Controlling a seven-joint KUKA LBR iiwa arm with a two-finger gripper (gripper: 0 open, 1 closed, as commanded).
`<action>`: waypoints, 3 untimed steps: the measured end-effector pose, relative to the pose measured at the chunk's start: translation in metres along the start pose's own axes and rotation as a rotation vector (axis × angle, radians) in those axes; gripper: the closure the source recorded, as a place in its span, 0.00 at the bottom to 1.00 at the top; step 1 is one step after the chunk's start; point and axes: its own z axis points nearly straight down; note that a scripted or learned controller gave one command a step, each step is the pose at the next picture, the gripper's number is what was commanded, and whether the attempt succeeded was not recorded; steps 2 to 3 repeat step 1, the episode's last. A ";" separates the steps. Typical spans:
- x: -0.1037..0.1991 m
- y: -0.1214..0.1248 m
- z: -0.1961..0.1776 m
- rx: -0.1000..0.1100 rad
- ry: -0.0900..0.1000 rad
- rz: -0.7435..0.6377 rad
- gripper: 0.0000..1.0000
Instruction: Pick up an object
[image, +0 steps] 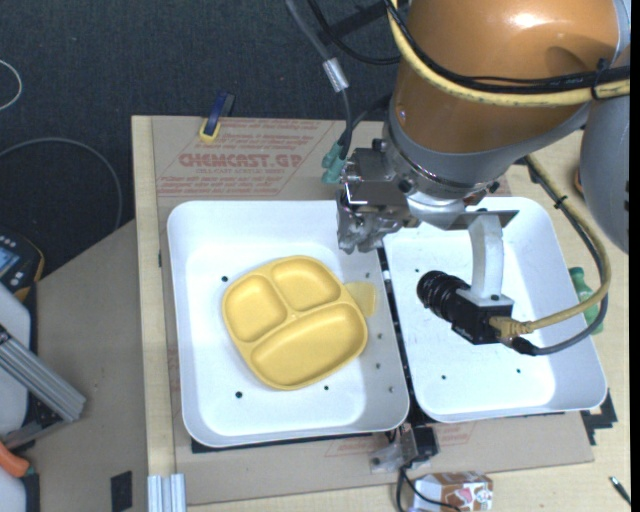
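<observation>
Where the two white bins meet, at the far end of the seam: tool (362, 222), under the grey wrist and orange band of the arm (500, 70). Hangs low over the far right corner of the left bin (190, 300). Cannot tell how far open from this slant, nor whether touching the bin rim; nothing visibly gripped. Stands apart from the plate, just beyond its far right side.

Left bin: holds a yellow divided plate (295, 320) with three compartments, lying flat near the middle and turned askew to the bin walls. Just beside the plate's right edge, a small pale yellow piece (361, 297), too small to name, between plate and the bin's right wall.

Right bin (540, 395): holds a green object (580, 278) against its right wall, partly hidden, kind unclear.

Under both bins, a brown board (250, 150) with red lettering; at its far edge, a blue and yellow clip (213, 118).
</observation>
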 end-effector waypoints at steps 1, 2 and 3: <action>-0.005 0.001 -0.006 0.006 -0.006 0.009 1.00; -0.005 0.001 -0.006 0.006 -0.006 0.009 1.00; -0.005 0.001 -0.006 0.006 -0.006 0.009 1.00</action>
